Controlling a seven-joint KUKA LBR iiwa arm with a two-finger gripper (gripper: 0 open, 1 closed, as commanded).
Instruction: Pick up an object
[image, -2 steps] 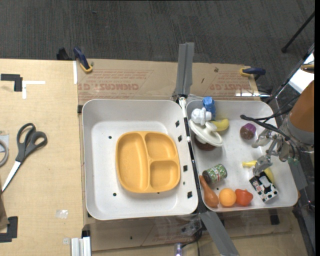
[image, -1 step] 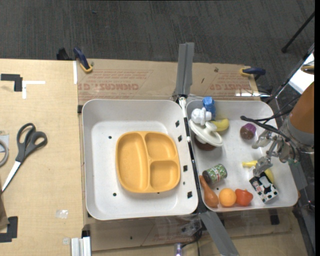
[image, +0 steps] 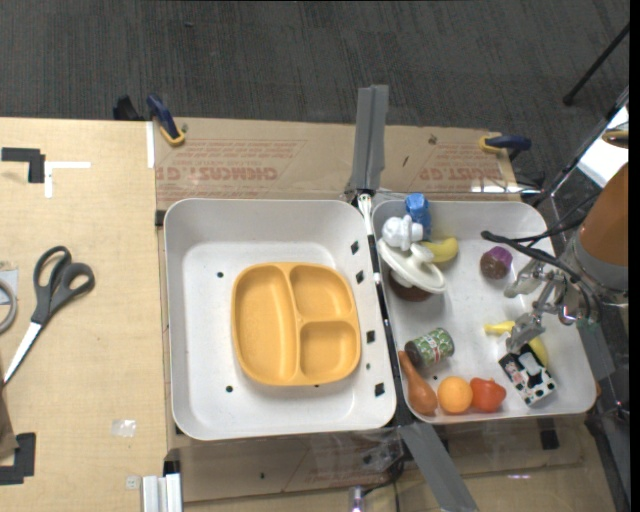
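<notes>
My gripper (image: 521, 311) hangs over the right side of the right bin (image: 470, 212), open, with nothing between its fingers. Just below its fingertips lie a small yellow piece (image: 499, 327) and a black-and-white box (image: 527, 377) with another yellow piece (image: 539, 350) beside it. A purple plum (image: 495, 263) sits to the gripper's upper left. Along the bin's front lie a red pepper (image: 488, 395), an orange (image: 455, 395) and a brown-orange root (image: 418, 384). A green can (image: 431, 347) lies on its side near the middle.
A white bowl (image: 410, 268), a banana (image: 441, 250) and a blue-and-white toy (image: 408, 224) crowd the right bin's far left. The left bin (image: 190, 330) holds a yellow divided plate (image: 296, 323). Scissors (image: 48, 290) lie on the bench at the left. Black cables (image: 520, 240) cross the right bin's far corner.
</notes>
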